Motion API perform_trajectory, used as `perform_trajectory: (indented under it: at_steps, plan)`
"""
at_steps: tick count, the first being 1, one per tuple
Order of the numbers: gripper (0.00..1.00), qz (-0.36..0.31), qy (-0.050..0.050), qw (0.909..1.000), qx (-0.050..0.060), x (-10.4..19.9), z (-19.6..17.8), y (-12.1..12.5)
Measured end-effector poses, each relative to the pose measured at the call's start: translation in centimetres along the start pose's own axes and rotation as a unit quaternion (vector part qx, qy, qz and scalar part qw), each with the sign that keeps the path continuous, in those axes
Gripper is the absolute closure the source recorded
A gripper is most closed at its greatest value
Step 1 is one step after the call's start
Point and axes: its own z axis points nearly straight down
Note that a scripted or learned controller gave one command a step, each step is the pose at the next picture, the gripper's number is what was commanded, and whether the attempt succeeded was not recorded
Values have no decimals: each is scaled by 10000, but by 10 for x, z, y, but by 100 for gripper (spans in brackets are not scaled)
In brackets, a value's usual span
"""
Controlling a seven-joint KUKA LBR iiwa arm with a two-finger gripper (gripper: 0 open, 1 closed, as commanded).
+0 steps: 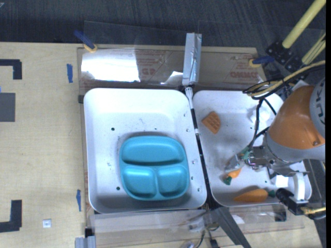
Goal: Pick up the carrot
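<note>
White right bin holds carrot, waffle; left bin holds blue tray; hand state unclear.

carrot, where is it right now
In the right bin, near its front wall: the carrot lies on its side just below the gripper, with a smaller orange piece to its upper left.

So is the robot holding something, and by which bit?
Can't tell. The gripper sits right by the small carrot, but a hold on it isn't clear.
</note>
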Motion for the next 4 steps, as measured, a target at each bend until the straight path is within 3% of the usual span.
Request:
perform_trajectory:
  at_steps: [1, 2, 3, 4]
  plan:
    - [100, 3, -1, 10000, -5, 0, -9, 0]
    - [100, 1933, 4, 9811, 6, 58, -90, 20]
    - [0, 1943, -1, 9809, 12, 57, -90, 19]
    - [0, 900, 6, 9959, 29, 36, -73, 0]
